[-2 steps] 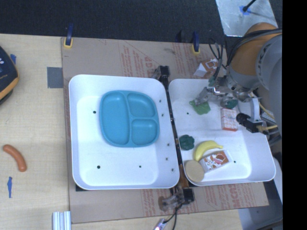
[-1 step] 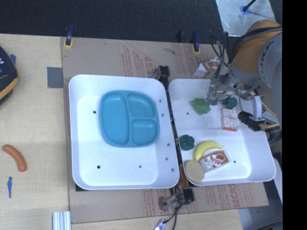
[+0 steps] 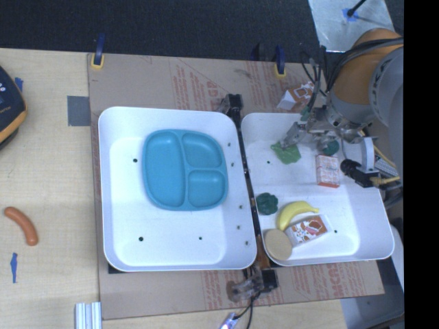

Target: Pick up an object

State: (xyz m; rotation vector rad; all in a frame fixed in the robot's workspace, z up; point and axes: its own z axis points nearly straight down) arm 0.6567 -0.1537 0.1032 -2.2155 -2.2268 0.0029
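Green soft piece [image 3: 287, 152] lies in my right bin [image 3: 357, 249] under the gripper [image 3: 296, 137]; grip state I cannot tell; I'd descend straight, centred, then close gently.

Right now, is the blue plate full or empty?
Empty. The blue plate in the left bin shows three bare blue compartments with nothing lying in them.

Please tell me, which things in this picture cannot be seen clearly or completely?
- gripper: the camera view blurs it; whether it grips the green object cannot be told.
- yellow-and-black device: cut off by the left edge.
- small carton: print too small to read.
- round tan item: partly covered by the carton.
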